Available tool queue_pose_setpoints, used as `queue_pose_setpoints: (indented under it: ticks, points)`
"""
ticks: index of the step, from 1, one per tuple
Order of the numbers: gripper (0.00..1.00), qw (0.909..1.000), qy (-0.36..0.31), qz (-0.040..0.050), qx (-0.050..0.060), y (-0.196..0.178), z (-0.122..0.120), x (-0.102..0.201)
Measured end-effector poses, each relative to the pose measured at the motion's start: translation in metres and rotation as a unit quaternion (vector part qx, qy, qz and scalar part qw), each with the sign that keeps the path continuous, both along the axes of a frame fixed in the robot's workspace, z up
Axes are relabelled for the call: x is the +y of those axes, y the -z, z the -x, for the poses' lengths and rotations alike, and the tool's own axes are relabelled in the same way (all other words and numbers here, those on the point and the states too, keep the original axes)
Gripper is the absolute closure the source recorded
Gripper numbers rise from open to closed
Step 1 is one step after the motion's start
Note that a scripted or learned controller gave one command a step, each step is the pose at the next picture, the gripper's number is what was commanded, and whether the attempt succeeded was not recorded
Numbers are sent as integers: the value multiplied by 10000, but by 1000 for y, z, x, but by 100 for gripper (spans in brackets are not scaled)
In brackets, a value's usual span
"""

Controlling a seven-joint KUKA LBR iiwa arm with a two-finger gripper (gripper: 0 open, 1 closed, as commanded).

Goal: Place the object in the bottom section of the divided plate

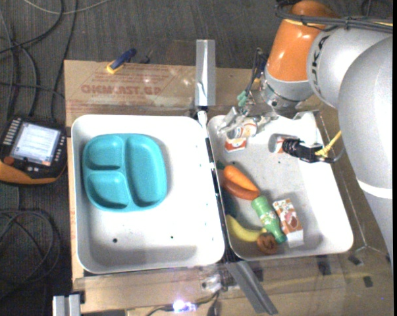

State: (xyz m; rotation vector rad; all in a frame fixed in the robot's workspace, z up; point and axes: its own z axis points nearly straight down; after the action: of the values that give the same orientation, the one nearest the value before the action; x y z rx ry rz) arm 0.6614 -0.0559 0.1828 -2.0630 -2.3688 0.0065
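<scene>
End effector (241, 125) works far from the teal divided plate (126, 170).
Grip unclear; plate bare, placing remains.

Dark carpet floor (152, 18) strewn with cables (27, 51)

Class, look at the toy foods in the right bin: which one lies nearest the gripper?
The red-and-white carton, at the bin's far-left corner beside the gripper; the carrot, bottle and banana lie nearer the camera.

The grey arm (363, 78) reaches in from the right, orange band (293, 41) above the wrist. Its gripper (241, 125) hangs low over the right bin's (330, 236) far-left corner, pointing downward.
</scene>
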Motion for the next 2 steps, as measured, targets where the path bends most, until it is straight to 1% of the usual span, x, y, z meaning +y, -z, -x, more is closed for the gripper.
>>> queue_pose_setpoints:
  ticks: [1, 2]
  points:
    - [100, 9996, -269, 4, -16, -34, -7, -63]
    - [100, 9996, 280, -20, -4, 0, -7, -15]
